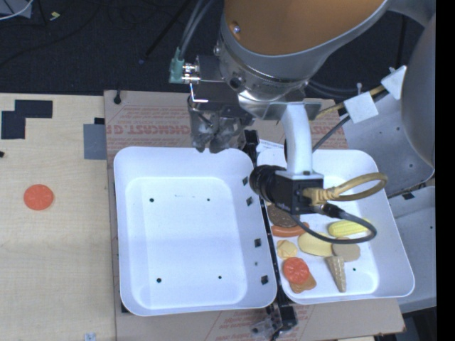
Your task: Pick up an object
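A: Where's the arm?

B: Above the bins. Its gripper hangs at the left bin's far rim.

A: Grip?

B: Can't tell.

A: The objects?

B: Well to its right and nearer the camera, in the right bin: yellow corn, red tomato, cone.

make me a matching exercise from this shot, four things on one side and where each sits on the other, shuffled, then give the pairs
Things:
1. orange disc
2. yellow corn cob
3. red tomato piece
4. gripper

Places:
A. in the right bin, near its front edge
B. over the back rim of the left bin
C. on the wooden bench top, left of both bins
D. in the right bin, behind the ice cream cone

Pairs: 1-C, 2-D, 3-A, 4-B
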Robot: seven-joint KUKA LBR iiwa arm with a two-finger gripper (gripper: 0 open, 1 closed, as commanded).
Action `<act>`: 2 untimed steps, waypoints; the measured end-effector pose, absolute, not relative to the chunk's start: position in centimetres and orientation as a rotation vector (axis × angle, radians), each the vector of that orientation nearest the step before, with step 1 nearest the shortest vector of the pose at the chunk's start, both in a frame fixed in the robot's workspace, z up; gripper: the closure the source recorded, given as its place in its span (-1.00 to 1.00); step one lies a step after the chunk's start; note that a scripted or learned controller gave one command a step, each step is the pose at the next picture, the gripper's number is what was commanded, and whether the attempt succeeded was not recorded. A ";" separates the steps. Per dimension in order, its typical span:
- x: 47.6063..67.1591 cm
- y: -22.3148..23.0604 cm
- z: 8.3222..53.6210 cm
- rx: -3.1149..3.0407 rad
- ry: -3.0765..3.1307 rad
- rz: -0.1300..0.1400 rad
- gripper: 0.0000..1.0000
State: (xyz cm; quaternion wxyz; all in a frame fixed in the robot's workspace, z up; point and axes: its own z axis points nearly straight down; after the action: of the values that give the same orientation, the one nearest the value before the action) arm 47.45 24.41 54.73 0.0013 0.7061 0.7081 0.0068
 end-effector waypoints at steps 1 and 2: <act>47.3 24.3 35.5 2.227 2.225 -0.033 1.00; 47.6 24.3 46.4 2.220 2.220 0.013 1.00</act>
State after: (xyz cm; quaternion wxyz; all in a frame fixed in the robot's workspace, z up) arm 47.65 24.34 46.45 0.0012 0.7070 0.7072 0.0041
